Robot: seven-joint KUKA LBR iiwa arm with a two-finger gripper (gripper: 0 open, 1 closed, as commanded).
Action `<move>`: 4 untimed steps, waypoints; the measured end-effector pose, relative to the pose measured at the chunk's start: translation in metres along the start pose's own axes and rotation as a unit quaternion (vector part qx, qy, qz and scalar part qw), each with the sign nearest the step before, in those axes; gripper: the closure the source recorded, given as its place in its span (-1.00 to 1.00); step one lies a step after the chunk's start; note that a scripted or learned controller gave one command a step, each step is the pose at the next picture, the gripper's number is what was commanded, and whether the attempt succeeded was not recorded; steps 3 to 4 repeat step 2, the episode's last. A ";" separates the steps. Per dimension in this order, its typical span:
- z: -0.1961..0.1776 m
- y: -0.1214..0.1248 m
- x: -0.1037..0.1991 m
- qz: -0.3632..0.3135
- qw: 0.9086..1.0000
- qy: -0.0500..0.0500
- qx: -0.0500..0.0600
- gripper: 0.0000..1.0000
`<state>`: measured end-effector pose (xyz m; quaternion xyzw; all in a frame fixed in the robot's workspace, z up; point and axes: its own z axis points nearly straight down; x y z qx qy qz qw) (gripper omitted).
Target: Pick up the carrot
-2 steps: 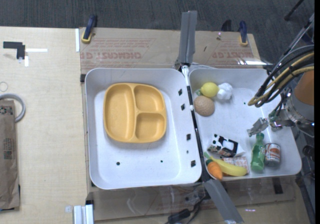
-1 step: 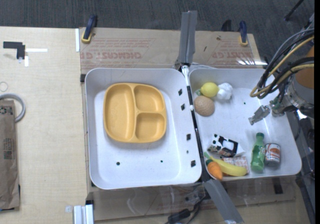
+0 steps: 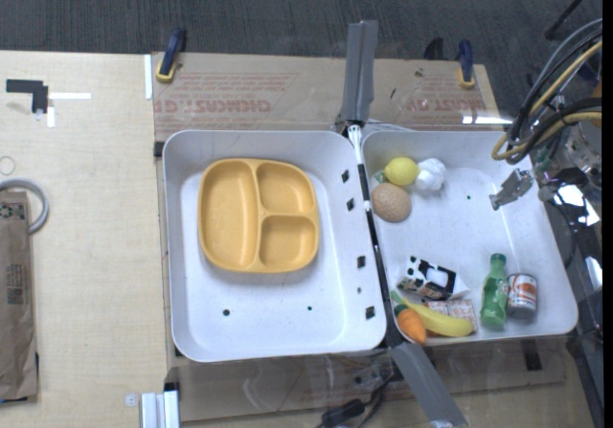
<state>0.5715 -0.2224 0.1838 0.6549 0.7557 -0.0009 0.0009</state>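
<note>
Glossy yellow plastic plate (image 3: 258, 216)

My arm sits at the far right edge, cables looped above the wrist. Gripper (image 3: 512, 189) is raised, angled toward the left, nothing between its fingers. Can't judge the finger gap.
</note>
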 end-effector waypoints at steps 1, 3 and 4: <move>0.092 -0.003 0.007 -0.059 0.998 0.004 -0.001 -1.00; 0.008 -0.054 0.089 -0.098 0.995 0.001 0.000 -1.00; 0.008 -0.054 0.089 -0.098 0.995 0.001 0.000 -1.00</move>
